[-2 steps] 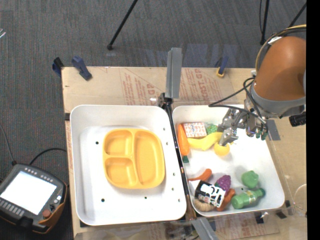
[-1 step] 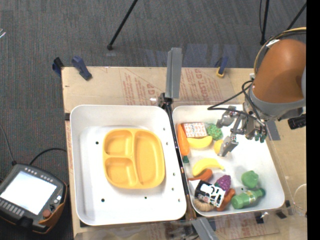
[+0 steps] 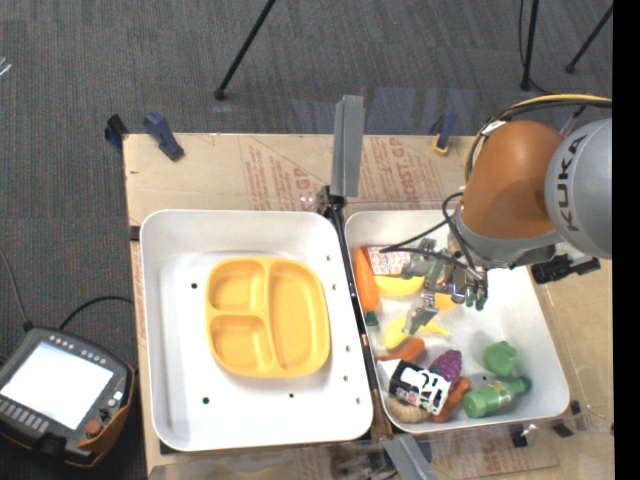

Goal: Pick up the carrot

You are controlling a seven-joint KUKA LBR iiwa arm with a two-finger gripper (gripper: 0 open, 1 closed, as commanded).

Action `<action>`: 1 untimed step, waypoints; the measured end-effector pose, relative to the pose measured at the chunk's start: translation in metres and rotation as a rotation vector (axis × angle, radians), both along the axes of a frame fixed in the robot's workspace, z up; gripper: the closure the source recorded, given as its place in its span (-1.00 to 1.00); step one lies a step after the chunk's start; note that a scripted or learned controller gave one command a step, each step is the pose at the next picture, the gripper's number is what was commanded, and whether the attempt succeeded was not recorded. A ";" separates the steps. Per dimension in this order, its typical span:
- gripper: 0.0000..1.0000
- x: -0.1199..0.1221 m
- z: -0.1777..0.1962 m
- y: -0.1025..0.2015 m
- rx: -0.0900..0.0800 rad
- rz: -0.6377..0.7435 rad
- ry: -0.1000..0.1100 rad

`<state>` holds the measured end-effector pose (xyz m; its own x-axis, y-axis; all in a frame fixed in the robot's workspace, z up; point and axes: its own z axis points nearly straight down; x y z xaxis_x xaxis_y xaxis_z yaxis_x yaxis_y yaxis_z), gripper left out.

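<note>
the carrot is lying along the left wall of the right bin, its far end beside a yellow banana. the gripper is hovering just right of it over the banana, its jaws standing open and holding nothing. a yellow divided plate is sitting in the left bin.

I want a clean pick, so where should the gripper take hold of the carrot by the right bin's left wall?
Grip the carrot mid-body, from above, probably closing across its width. It lies lengthwise along the right bin's left wall, narrow and tapered, so little room on the wall side.
</note>
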<state>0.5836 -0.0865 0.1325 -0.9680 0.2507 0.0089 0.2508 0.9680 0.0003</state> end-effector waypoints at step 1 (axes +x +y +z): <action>-1.00 0.020 0.017 -0.014 -0.003 -0.247 -0.010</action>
